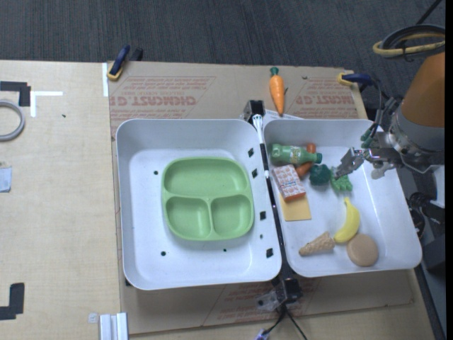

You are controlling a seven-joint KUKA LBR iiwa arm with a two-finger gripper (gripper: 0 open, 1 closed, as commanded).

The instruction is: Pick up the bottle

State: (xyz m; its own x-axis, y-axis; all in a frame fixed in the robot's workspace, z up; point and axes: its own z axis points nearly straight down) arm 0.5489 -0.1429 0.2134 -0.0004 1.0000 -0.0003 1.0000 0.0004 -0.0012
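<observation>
While the pincer (352,163), grip state unclear, hovers over the right bin (396,222), the bottle (291,153) lies there.

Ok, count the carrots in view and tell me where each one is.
2. One carrot lies outside the bins, on the cardboard behind the right bin. A second carrot is inside that bin, mostly hidden beneath the green bottle. More could be hidden.
</observation>
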